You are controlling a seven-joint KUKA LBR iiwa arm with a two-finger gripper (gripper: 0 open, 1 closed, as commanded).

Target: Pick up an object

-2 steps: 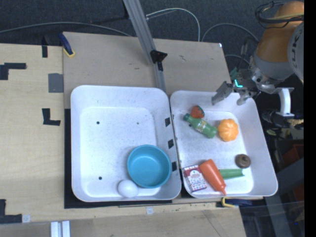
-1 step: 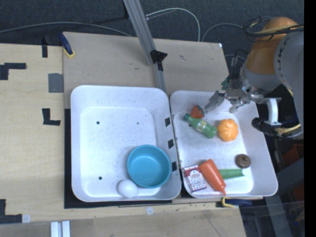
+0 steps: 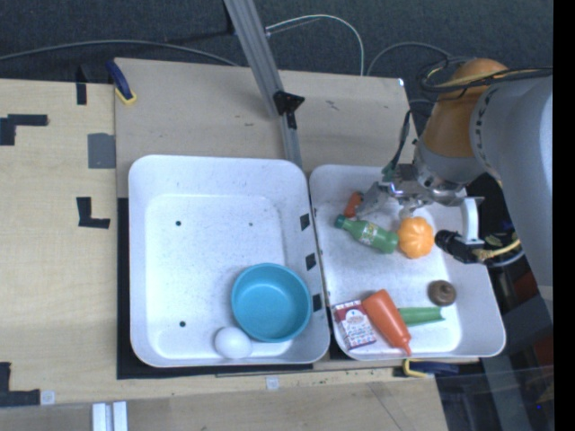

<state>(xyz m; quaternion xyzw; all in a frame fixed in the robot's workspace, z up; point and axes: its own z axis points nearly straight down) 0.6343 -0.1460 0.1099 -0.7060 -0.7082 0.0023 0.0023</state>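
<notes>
Gripper [image 3: 393, 196] low in the right bin [image 3: 476, 326]; green bottle [image 3: 368, 233] just beneath, orange ball [image 3: 415, 238] beside; grip state cannot be told.

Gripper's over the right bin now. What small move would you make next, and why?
Probably a short straight descent. The gripper hangs at the far end of the right bin, above the green bottle and beside the orange ball. Nothing shows between its fingers, so it needs to drop before closing.
</notes>
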